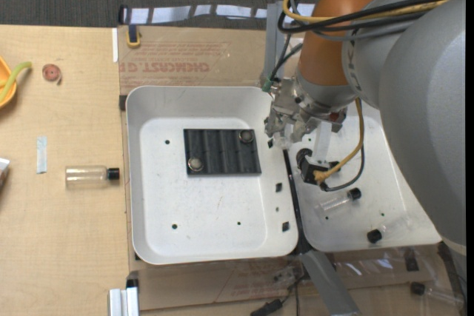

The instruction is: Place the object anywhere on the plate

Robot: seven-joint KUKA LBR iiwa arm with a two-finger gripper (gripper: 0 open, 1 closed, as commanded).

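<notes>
Plate [222, 152] unmarked; cardboard [181, 64] print mirrored, unreadable.

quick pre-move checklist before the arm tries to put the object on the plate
1. Dark ribbed plate lies flat in the left bin: ok.
2. Plate surface free: not ok, two small round pieces sit on it, one at its lower left, one at its upper right.
3. Object located: ok, a clear vial lies in the right bin.
4. Tool holding the vial: not ok, it hangs near the bins' divider, apart from the vial.
5. Tool finger state: cannot tell.
</notes>
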